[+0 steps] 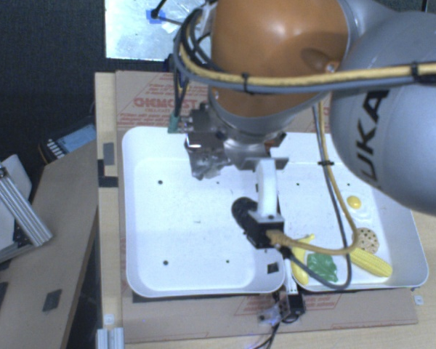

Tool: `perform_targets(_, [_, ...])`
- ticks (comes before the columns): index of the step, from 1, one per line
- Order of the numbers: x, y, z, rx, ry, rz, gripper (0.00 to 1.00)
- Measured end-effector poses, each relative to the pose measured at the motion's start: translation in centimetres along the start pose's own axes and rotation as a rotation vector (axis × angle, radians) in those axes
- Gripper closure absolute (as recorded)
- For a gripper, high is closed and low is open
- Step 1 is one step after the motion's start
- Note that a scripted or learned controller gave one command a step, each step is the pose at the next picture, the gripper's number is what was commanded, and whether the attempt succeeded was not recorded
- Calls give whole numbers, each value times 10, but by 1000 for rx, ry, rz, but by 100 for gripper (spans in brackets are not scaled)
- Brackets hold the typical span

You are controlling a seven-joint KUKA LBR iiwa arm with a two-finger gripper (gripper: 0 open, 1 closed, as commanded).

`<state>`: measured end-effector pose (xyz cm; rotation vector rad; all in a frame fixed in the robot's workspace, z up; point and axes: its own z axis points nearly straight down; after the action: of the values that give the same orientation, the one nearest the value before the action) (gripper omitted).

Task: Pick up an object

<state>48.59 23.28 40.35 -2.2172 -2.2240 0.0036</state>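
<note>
My gripper hangs under the big orange wrist band, over the far right part of the left bin. Nothing shows between its tips, and the wrist hides much of it. The objects lie in the right bin, near its front: a yellow corn cob, a green leafy piece, a yellow piece beside it, a round tan cookie and a small fried egg. All of them are well to the right of the gripper.
The arm's grey body covers the far right of the right bin. A yellow cable loops down across that bin. Both bins rest on cardboard. A tan side table and metal rails stand to the left.
</note>
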Motion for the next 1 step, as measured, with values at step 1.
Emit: perform_targets(1, [1, 45, 115, 3, -2, 4, 100])
